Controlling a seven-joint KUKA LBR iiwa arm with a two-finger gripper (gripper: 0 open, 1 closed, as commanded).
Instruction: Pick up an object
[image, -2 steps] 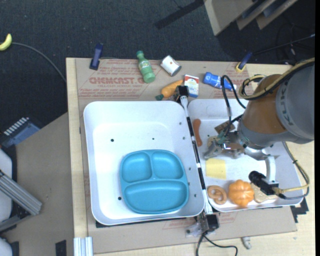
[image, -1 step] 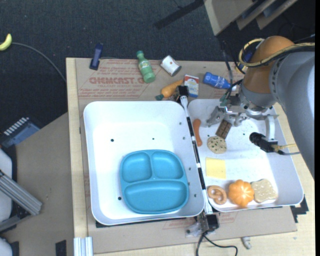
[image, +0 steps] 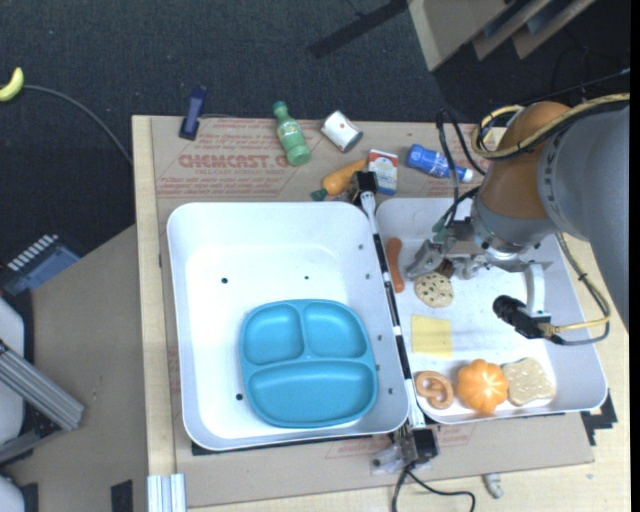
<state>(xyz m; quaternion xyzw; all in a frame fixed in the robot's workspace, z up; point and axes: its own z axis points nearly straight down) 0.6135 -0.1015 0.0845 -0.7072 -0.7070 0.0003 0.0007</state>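
Hovering just above the cookie (image: 433, 290), the gripper (image: 432, 262) looks empty; finger state unclear; next, descend and grasp.

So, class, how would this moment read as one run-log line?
arm: over right bin | gripper: above cookie | holding: nothing seen | tray: left bin

Arm (image: 590, 170) cut off at right
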